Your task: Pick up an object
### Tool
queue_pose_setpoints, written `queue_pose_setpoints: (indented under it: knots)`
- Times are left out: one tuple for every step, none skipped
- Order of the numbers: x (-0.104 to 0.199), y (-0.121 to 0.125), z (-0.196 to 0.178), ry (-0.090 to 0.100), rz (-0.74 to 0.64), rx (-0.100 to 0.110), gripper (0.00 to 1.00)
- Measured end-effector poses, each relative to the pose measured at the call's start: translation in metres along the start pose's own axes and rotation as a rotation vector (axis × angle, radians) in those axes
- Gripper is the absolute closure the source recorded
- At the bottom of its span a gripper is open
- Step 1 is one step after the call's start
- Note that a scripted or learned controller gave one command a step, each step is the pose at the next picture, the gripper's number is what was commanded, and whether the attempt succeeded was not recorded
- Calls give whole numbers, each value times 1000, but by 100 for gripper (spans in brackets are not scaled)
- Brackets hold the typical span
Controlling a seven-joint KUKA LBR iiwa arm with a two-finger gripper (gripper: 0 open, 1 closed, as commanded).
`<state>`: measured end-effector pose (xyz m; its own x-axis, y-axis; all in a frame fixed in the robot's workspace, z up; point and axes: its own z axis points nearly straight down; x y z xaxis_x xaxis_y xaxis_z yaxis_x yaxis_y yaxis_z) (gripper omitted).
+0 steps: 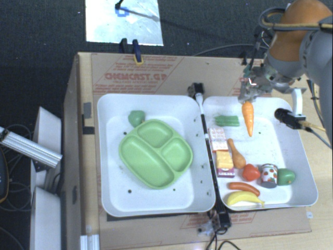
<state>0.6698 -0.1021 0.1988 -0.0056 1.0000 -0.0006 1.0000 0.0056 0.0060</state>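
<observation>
From above, the grey two-finger gripper hung over the far end of the right shallow white bin, its fingers closed on the top of a long orange plastic carrot that dangled point-down, lifted above the bin floor. A flat green ridged toy piece lay just left of the carrot. The left white bin held a green divided plate.

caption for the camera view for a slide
Hand lifts a toy carrot by its top above the right bin of play food.
</observation>
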Motion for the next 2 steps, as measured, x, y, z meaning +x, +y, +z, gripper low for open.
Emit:
queue_pose_setpoints:
  knots:
    - [46, -69, -63, 1, 0, 3, 100]
    - [64, -161, -82, 1, 4, 5, 100]
